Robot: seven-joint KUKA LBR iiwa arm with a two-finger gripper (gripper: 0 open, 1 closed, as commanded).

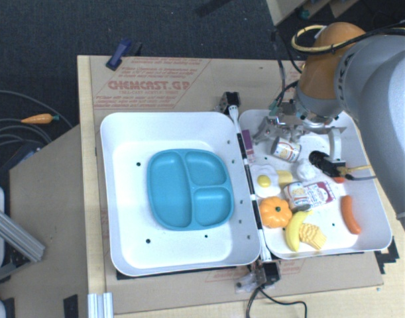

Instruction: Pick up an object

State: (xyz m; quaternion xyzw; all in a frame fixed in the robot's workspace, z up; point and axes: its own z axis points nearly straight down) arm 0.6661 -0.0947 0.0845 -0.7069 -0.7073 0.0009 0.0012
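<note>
the toy banana [293, 230] lies nearest, at the right bin's [371, 234] front. the small jar [286, 151] lies on its side just below the jaws [286, 130], long axis across; whether they are open i cannot tell.

Small toy foods clustered in right bin [371, 234]: pumpkin [275, 212], banana [293, 230], sausage [350, 214]

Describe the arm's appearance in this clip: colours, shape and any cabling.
The arm is bulky, rounded and light grey, with a glossy orange band above the wrist. A yellow cable loop and thin dark wires run beside the band. The gripper below is metallic silver.
</note>
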